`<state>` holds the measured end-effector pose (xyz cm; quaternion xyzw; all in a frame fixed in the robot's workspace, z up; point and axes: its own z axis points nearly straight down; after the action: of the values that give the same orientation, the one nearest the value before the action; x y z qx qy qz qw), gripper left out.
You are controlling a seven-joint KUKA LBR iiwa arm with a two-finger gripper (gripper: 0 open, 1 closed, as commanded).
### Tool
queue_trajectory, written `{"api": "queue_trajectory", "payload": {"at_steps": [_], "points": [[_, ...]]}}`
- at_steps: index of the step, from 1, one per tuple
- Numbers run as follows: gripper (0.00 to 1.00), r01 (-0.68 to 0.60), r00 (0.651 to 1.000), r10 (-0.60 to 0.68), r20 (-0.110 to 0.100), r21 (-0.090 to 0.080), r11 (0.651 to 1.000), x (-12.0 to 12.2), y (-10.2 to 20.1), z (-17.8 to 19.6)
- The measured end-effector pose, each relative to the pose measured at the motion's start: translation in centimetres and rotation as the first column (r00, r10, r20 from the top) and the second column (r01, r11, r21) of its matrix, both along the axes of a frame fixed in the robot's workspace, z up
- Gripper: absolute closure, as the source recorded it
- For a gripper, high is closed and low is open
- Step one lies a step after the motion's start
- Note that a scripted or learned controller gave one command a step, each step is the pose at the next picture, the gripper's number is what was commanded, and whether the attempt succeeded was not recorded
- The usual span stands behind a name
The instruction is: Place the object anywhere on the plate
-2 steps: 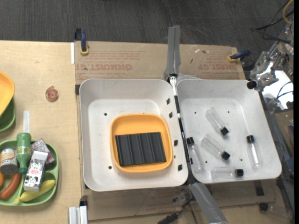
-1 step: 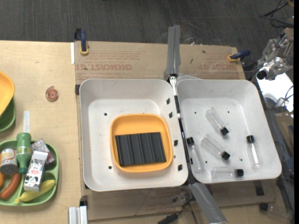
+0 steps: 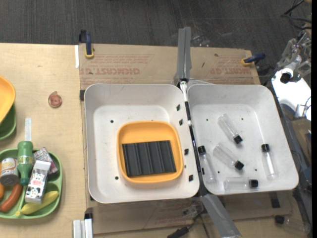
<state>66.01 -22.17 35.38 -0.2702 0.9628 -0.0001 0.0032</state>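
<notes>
A wooden worktop (image 3: 34, 68) is filling the left of the scene, with a sheet of brown cardboard (image 3: 129, 67) lying across its far edge under two shallow white bins. The left bin (image 3: 99, 105) and the right bin (image 3: 210, 97) are sitting side by side, their inner walls touching. An orange plate (image 3: 148, 127) with rounded corners is resting in the middle of the left bin, toward its near edge, and a black ribbed pad (image 3: 148, 158) is covering most of the plate's floor. At the worktop's near-left corner a green tray (image 3: 58, 183) is holding toy food, among it an upright green bottle (image 3: 25, 158) and a white carton (image 3: 34, 182). Five clear vials with black caps, the task's objects, are lying scattered in the right bin, all well apart from the plate: one (image 3: 229, 127) near the bin's middle, one (image 3: 226, 156) just nearer than it, one (image 3: 268, 161) by the right wall, one (image 3: 239, 184) along the near wall, and one (image 3: 207, 166) against the left wall. A small pink disc (image 3: 55, 99) is lying alone on the worktop left of the bins.
</notes>
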Motion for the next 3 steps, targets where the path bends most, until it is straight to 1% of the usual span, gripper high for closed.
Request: {"api": "queue_trajectory", "payload": {"at_steps": [1,2,3], "points": [[1.00,-0.273,0.962,0.273,-0.004,0.001,0.962,-10.2,0.0,-3.7],[1.00,-0.448,0.894,0.448,-0.001,-0.001,0.894,-5.9,0.0,-2.4],[1.00,-0.615,0.789,0.615,0.000,-0.002,0.789,0.0,0.0,1.5]]}}
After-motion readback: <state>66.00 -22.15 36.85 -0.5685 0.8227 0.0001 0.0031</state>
